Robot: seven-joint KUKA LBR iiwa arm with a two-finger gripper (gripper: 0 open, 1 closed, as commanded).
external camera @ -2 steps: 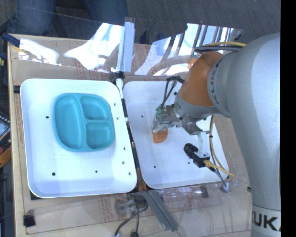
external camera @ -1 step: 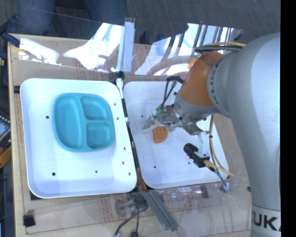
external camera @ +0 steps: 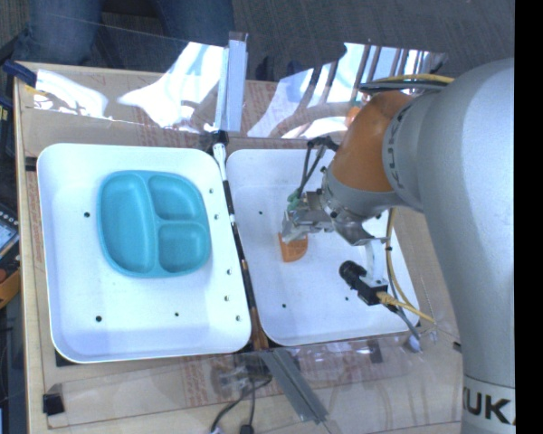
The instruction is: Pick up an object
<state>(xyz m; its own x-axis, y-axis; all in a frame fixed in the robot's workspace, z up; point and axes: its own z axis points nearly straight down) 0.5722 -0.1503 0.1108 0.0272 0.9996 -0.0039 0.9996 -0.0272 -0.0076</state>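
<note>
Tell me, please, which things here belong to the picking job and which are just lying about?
In the job:
gripper
orange object just below it
right bin

Lying about:
blue divided tray
left bin holding it

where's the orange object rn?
In the camera view the orange object lies in the right bin, left of its centre, directly under the gripper. The blue divided plate sits in the left bin.
</note>
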